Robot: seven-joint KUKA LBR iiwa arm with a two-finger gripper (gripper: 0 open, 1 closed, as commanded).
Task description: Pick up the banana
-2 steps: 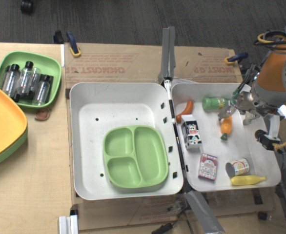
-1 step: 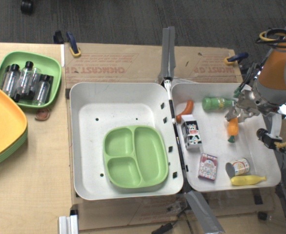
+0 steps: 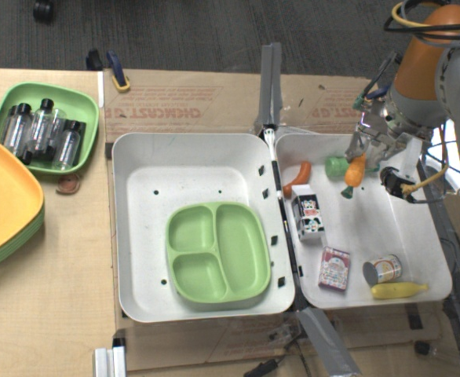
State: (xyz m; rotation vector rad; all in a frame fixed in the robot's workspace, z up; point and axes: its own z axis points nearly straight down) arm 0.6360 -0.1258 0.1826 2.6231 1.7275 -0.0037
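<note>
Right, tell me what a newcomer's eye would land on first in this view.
The green divided tray in the left bin stands out first. Next comes the grey and orange arm at the upper right, its claw at an orange carrot-like toy over the right bin. The yellow banana lies apart, in that bin's near right corner beside a small can.

banana - smooth, glossy | bins - matt white plastic | can - metal
</note>
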